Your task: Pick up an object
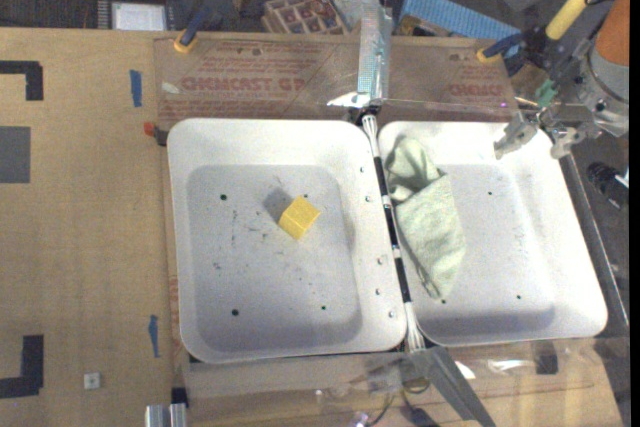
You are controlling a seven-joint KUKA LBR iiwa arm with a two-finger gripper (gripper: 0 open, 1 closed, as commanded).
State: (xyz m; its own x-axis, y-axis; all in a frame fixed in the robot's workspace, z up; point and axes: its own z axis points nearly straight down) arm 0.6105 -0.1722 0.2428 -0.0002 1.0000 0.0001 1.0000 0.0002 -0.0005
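A small yellow block (pixel 299 216) lies in the left bin (pixel 200 165), a little left of its middle. A pale green cloth (pixel 430 215) is crumpled along the left side of the right bin (pixel 560 295), against the divider between the bins. My gripper (pixel 533 141) hangs over the right bin's far right corner, well apart from the cloth and far from the block. Its fingers (pixel 508 141) are spread open with nothing between them.
A cardboard wall (pixel 260 85) stands behind the bins, joined by a strip of silver tape (pixel 374 55). Boxes, cables and clamps crowd the floor beyond it. The arm's orange band (pixel 615 30) is at the right edge. A wooden bench top (pixel 80 215) spreads to the left.
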